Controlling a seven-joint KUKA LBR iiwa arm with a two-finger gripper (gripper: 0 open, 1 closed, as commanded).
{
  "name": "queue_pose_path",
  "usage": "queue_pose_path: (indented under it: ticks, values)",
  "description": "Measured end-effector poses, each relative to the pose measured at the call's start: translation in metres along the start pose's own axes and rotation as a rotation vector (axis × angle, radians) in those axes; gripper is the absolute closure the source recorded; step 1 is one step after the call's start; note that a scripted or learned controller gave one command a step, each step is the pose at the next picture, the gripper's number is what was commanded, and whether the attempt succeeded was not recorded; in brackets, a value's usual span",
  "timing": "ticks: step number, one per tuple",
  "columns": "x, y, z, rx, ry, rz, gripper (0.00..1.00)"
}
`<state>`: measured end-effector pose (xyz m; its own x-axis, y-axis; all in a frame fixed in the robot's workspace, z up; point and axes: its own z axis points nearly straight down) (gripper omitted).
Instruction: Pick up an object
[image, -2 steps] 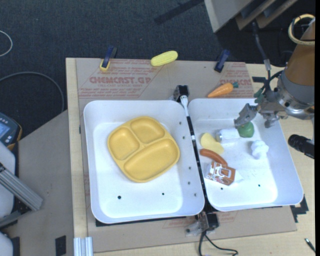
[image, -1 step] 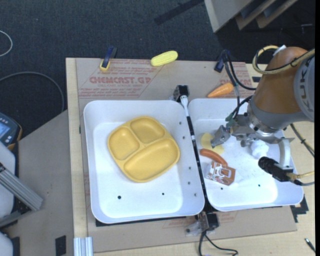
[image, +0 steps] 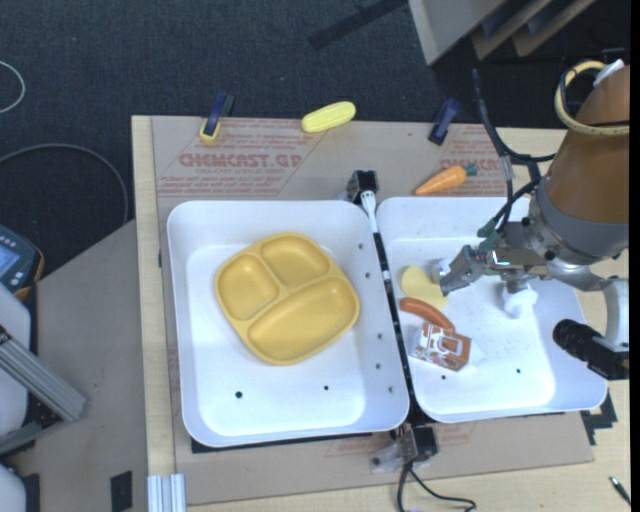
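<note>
Items in my right bin (image: 560, 395), nearest my claw (image: 447, 277) first: one pale yellow piece (image: 416, 283), lying on the bin floor just left of and slightly below my claw tip, close to it but whether touching I cannot tell; one orange-red sausage-shaped item (image: 426, 311), below the yellow piece and lying at a slant; one small packet with brown and white print (image: 442, 349), just below the sausage and touching or nearly touching its lower end. My claw sits low over the upper left part of this bin, pointing left; whether it is released or clenched I cannot tell, and nothing is seen between its fingers. Left bin (image: 200, 400): one yellow divided plate (image: 287, 296) with three compartments, roughly centred. Between the bins: a black clip (image: 363, 184) at the top of the shared edge. On the tabletop (image: 160, 300) beyond the bins: one yellow banana-shaped toy (image: 328, 117) above the left bin, one toy carrot (image: 443, 180) above the right bin, and two blue clamps (image: 214, 118) at the board's far edge.
</note>
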<state>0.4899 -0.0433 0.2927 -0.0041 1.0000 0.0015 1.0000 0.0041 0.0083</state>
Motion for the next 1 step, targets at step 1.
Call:
queue_pose_path:
  ticks: [1]
  values:
    - [0.0006,-0.0143,0.1142,0.021,0.0,0.006,0.0]
